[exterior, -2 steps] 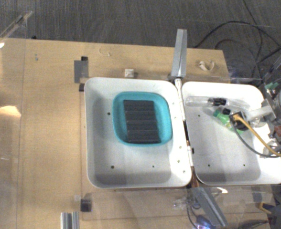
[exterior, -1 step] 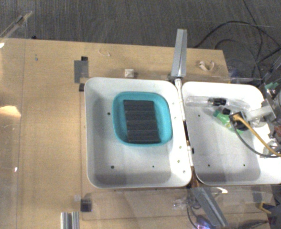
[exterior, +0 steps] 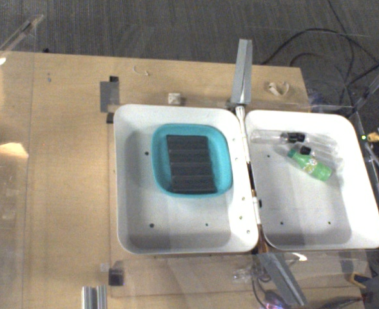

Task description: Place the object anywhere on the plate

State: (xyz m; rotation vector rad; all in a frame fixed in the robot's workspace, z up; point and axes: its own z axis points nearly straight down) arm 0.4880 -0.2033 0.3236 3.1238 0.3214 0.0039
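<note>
A teal square plate point(exterior: 223, 163) lies in the left white bin point(exterior: 176, 237), toward its upper middle. On the plate rests a dark ridged rectangular object point(exterior: 190, 164), covering most of its centre. In the right white bin point(exterior: 318, 230) lie a small green bottle point(exterior: 310, 163) with a black cap and a clear plastic item with a black tip point(exterior: 292, 138), both near the bin's upper part.
A grey metal post point(exterior: 242, 73) stands behind the seam between the bins. Cables point(exterior: 344, 50) run across the dark floor at the upper right. The wooden bench point(exterior: 48, 172) stretches out to the left of the bins.
</note>
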